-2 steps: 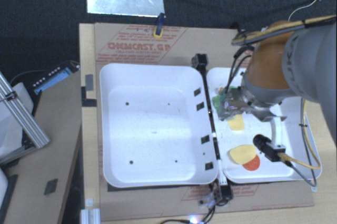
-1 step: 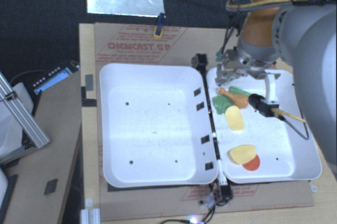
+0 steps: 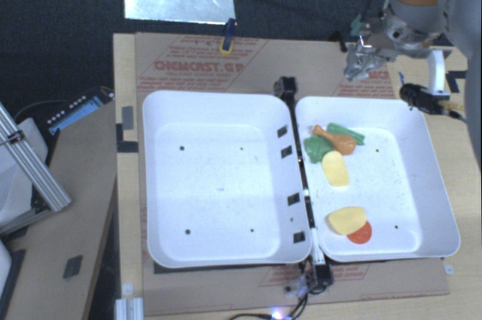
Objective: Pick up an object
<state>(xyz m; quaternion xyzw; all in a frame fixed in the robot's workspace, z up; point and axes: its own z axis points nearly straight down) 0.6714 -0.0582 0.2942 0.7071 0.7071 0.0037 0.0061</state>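
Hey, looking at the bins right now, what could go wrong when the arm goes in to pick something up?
Two likely risks. The orange piece, green piece and pale yellow piece touch in a cluster near the right bin's inner wall, so a grab may catch two or nudge them aside. The yellow piece overlaps the red piece, so either could slip. The gripper hangs beyond the bin's far edge, and may clip the rim coming down.

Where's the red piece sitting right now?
In the camera view, the red piece lies in the right bin, near its front edge, tucked against the lower right of a yellow piece and well below the green and orange cluster.
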